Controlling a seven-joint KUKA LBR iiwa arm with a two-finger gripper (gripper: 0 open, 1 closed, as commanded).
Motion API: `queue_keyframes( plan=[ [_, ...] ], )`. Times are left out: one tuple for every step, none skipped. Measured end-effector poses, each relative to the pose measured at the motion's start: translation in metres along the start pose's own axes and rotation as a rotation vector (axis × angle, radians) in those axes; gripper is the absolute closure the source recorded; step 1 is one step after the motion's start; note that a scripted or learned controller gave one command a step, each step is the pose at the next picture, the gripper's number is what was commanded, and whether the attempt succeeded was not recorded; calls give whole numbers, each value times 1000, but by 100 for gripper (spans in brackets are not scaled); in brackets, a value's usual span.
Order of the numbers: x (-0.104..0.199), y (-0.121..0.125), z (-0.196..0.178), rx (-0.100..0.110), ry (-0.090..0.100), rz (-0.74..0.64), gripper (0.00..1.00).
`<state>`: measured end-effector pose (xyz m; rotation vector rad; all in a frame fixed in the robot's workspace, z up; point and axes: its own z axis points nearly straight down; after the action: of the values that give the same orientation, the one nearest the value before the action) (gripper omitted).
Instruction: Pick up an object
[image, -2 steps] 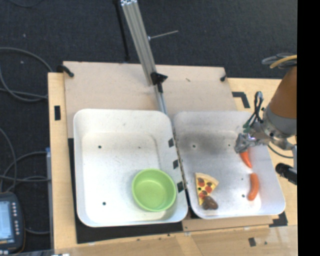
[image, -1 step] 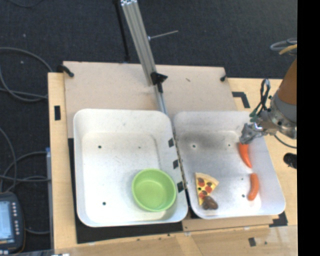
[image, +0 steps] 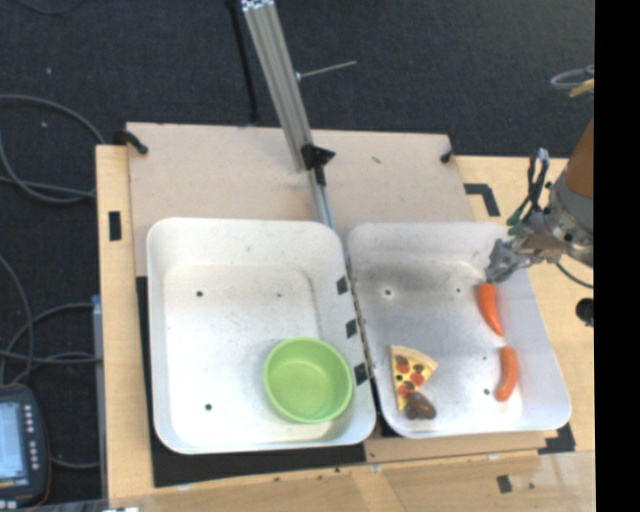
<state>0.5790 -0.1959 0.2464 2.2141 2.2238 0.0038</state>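
**Camera view: gripper low over the right bin, beside an orange carrot**

Camera view from above takes in the bench (image: 420, 480) with its two white bins; the seam where the bins meet serves as the landmark. Left of the seam lies the left bin (image: 200, 270), and a green bowl (image: 308, 379) sits upright in its near corner, just beside the seam. Right of the seam lies the right bin (image: 420, 270). Closest to the seam, toward the near edge, is a pizza slice toy (image: 411, 375) with a dark brown lump (image: 420, 406) touching its tip. Farther right of the seam, an orange carrot (image: 490, 307) lies aslant, and a second orange piece (image: 507, 373) lies nearer the front rim, apart from it. Farthest from the seam, the gripper (image: 500, 264) hangs just above the carrot's upper end; it seems to grip nothing, but whether its fingers are spread or pressed together cannot be told.
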Motion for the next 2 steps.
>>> queue_keyframes(
  plan=[
    [46,5,9,3,1,-2,100],
    [101,4,-3,2,3,-4,100]
  ],
)
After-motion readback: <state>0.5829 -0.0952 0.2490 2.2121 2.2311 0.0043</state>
